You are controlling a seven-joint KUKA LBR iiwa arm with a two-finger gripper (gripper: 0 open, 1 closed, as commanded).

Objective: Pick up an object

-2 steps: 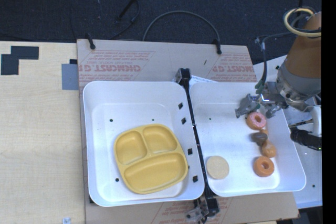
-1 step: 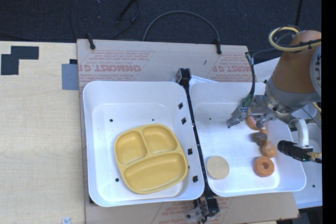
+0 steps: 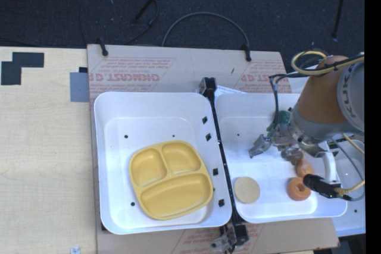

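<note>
We see the gripper (image 3: 262,146) low in the right bin (image 3: 250,113), fingers apart, nothing between them. The tan disc (image 3: 246,190) lies just below it, the orange ring (image 3: 299,188) farther right; we judge it is poised for a grasp.

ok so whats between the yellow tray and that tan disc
In the camera view, the two bins' touching rims and the black clips along them lie between the yellow divided tray and the tan disc; otherwise just bare white bin floor.

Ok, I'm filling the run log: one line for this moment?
arm over right bin | gripper low, holding nothing seen | tan disc, orange ring loose | yellow tray left bin
</note>
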